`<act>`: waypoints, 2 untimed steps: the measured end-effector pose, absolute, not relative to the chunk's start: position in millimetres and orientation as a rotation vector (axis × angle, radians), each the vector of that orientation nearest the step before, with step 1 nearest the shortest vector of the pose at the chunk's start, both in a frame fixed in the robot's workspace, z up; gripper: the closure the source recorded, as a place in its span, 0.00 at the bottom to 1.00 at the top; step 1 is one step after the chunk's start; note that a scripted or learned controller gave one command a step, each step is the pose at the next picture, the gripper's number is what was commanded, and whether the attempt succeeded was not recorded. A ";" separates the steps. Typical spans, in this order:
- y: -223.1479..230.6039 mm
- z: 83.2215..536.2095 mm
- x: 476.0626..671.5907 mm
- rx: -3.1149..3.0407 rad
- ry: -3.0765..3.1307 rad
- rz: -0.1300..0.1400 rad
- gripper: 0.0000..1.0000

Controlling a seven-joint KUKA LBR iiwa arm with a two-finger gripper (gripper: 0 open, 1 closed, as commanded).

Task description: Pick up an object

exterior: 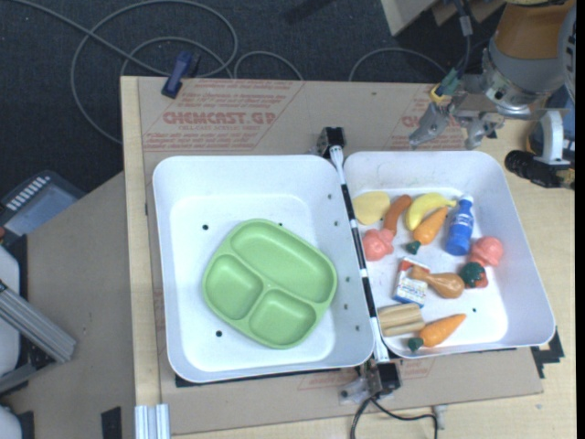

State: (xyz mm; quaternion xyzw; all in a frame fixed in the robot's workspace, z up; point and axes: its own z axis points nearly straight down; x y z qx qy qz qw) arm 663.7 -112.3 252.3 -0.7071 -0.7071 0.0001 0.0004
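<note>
The right white bin [523, 273] holds several toy foods: a yellow piece [371, 207], a banana [422, 208], a blue bottle [460, 227], a pink piece [377, 243], a red berry [488, 251], a small carton [411, 284], a drumstick [446, 285], a tan block [400, 318] and a carrot [441, 329]. My gripper [452, 132] hangs above the bench just behind the right bin's far rim. Its fingers stand apart, with nothing between them.
The left white bin [178, 199] holds a green divided plate [270, 283]. A black clamp [331, 140] sits where the two bins meet at the back. A blue clip [178, 73] and loose cables lie beyond the cardboard-covered bench.
</note>
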 end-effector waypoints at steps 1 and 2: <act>-101.5 84.7 611.5 -2.222 -2.222 0.000 0.00; -101.7 94.8 612.0 -2.225 -2.221 -0.003 1.00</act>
